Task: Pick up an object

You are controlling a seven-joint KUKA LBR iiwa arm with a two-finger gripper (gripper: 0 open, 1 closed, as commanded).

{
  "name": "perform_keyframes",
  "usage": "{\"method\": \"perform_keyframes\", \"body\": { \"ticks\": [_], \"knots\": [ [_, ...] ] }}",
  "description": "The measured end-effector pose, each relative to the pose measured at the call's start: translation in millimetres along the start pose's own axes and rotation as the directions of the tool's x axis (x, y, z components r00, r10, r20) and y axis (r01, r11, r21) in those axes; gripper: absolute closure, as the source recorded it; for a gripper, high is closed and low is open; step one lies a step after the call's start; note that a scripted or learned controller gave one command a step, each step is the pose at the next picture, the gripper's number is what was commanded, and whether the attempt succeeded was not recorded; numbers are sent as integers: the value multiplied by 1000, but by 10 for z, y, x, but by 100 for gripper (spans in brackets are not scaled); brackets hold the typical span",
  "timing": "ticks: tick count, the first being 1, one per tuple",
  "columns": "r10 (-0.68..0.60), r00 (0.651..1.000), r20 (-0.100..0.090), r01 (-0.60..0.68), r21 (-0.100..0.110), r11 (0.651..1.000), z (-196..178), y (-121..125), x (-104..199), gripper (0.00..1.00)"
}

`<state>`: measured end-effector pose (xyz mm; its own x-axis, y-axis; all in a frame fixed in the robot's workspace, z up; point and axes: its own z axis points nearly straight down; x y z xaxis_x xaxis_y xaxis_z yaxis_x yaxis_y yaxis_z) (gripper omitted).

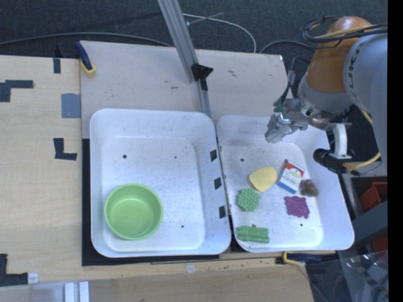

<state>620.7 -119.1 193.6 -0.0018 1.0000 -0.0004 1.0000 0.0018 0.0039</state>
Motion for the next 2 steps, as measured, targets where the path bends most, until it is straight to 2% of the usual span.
{"method": "perform_keyframes", "body": {
  "ticks": [1,2],
  "knots": [
    [1,1000,0,-1,0,1000,-502,-85,-9,100],
    [-5,1000,-2,5,6,1000,-441,-151,612,100]
  ]
}}
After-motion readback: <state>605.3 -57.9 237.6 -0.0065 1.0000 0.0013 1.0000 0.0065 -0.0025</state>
